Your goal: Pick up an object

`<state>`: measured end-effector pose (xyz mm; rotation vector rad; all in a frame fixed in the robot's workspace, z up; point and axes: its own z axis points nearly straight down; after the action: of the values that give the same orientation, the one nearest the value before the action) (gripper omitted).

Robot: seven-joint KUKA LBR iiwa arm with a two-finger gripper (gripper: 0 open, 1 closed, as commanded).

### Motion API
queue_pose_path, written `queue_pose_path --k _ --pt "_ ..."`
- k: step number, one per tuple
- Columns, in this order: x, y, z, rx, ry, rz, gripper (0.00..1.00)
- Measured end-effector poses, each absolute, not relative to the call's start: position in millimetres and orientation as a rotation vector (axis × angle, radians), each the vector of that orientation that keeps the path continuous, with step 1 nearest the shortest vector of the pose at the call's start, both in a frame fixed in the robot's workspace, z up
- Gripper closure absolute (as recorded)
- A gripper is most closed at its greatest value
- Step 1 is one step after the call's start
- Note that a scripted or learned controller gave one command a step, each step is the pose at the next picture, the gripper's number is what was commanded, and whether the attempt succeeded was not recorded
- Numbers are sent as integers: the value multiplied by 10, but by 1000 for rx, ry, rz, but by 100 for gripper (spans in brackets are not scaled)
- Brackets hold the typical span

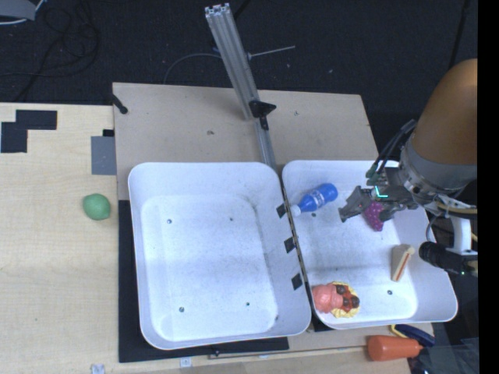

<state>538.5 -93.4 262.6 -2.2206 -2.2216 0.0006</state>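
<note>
Pincer: the gripper (360, 206) hangs low over the right bin (437, 306), dark fingers spread apart, nothing between them.
Nearest object: a small purple toy (376, 216) lies just beside the fingertips, on their right, partly under the wrist.
Other candidates: a blue bottle (317, 197) near the bin's left wall; a pink-and-yellow toy (336, 298) at the front edge; a tan wedge (401, 262) further right.
Left bin (203, 255): bare white floor.
Step in hand: approach, I'd say; no grasp yet.
Next move: likely centre over the purple toy or the bottle, drop, close.
</note>
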Motion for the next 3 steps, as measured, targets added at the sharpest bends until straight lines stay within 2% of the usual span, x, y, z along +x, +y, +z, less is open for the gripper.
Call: queue_pose_path --k 1,3 --pt "5385 -934 2626 -2221 -2222 1 0" --pt "5465 -937 1724 -2219 -2219 5 0"
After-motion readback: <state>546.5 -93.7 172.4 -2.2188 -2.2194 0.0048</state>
